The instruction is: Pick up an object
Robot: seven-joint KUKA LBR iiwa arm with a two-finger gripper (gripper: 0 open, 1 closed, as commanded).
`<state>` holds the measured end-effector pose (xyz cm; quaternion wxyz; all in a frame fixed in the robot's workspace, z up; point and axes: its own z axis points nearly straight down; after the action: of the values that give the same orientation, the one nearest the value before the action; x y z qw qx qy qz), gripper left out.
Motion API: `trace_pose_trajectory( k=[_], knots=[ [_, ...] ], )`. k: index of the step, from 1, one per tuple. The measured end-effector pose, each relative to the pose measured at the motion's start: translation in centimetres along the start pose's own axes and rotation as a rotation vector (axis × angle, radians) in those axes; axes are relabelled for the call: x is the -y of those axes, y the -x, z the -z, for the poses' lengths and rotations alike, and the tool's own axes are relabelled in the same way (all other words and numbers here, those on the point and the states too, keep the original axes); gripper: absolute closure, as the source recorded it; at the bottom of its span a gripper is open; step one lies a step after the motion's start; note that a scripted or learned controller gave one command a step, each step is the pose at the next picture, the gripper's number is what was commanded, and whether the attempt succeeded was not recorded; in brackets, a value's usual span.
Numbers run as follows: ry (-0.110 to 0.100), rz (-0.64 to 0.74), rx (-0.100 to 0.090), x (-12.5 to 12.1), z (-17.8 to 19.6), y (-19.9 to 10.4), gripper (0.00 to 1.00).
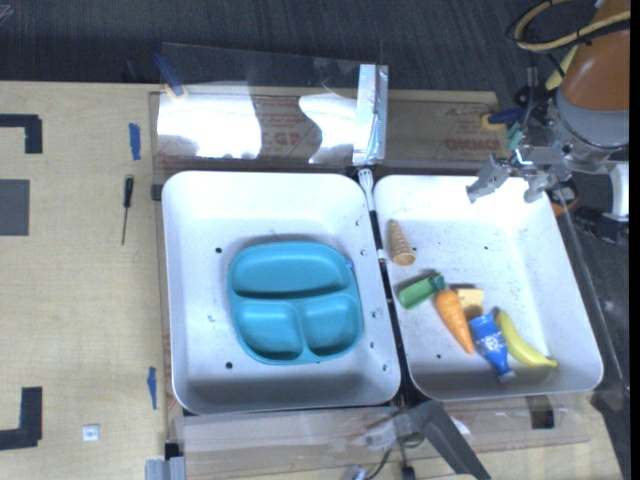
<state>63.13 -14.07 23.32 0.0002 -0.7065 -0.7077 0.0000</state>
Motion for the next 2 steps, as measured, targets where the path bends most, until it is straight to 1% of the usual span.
trace_pose_trajectory(
  k=[1, 2],
  knots=[
    [-0.004, 0.146, -0.001, 8.5, -7.2, -4.1, 0.00],
    [0.005, -0.147, 0.001, 11.5, 6.0, -1.7, 0.00]
  ],
)
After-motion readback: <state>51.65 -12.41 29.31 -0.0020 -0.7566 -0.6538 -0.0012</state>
